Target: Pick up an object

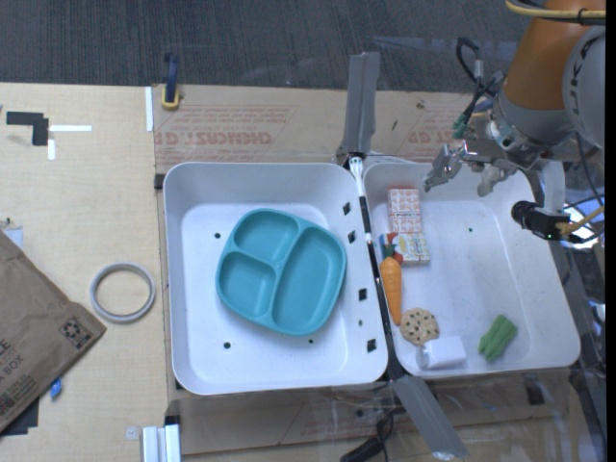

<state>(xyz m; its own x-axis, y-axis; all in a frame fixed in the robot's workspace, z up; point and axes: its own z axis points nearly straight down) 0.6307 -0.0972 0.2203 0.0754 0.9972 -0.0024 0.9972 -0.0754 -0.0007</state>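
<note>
Grey KUKA arm [568, 56], glossy orange wrist band, black cables looping, metallic two-finger end effector [467, 173].

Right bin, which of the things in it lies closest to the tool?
The pink-and-white box, at the bin's far left, lies nearest the tool; carrot, cookie and green piece lie farther.

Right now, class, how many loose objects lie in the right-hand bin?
5. A printed box lies near the left wall, a toy carrot below it, then a cookie, a white block and a green piece along the near end.
</note>
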